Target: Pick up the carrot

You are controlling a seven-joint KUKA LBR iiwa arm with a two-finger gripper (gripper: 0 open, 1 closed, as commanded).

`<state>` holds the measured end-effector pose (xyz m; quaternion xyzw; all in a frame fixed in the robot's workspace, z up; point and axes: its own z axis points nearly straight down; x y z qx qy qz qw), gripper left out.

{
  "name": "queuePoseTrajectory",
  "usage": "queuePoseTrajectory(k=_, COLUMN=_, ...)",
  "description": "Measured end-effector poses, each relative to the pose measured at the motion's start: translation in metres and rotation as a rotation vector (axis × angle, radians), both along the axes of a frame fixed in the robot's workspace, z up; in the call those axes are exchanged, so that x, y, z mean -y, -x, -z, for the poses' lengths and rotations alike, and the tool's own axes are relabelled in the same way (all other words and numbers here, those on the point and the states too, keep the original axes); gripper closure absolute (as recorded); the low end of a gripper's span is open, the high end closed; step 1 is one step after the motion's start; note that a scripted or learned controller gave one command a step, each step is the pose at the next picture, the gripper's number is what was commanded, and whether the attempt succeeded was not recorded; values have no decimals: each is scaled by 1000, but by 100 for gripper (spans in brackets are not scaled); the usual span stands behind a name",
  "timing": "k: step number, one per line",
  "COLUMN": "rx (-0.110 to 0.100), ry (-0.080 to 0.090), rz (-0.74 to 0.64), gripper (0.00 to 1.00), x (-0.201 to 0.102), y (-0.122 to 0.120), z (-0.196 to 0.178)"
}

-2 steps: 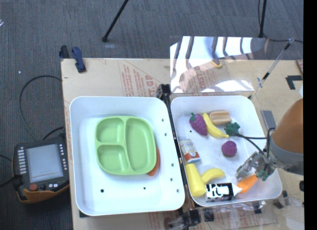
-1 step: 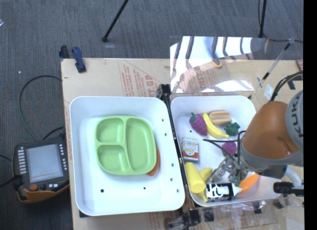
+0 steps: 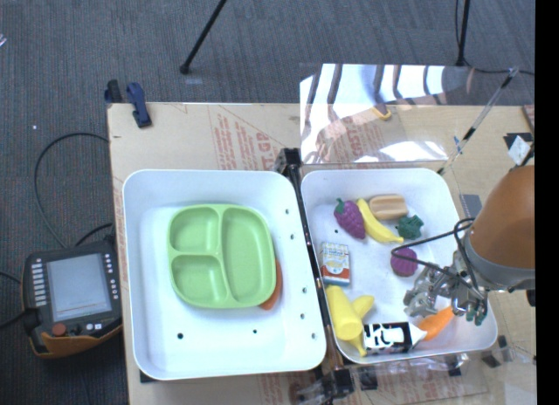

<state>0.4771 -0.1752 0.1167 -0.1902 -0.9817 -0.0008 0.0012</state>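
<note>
Orange carrot (image 3: 439, 321) lay just below the jaws' fingers (image 3: 425, 294); their opening couldn't be told.

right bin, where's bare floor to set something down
Bare floor: the strip between the small box and the purple ball, and the top left corner above the grapes. Crowded along the front, where the claw hangs by the carrot.
</note>
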Motion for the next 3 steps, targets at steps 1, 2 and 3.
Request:
queuePoseTrajectory(k=1, rx=-2, ry=-3, rz=5, gripper=100, x=0, y=-1, z=-7)
queuePoseTrajectory(k=2, rx=-3, ry=-7, rz=12, gripper=100, x=0, y=-3, z=-14)
queuePoseTrajectory(k=3, rx=-4, ry=-2, rz=-81, gripper=100, x=-4, y=1, z=-15)
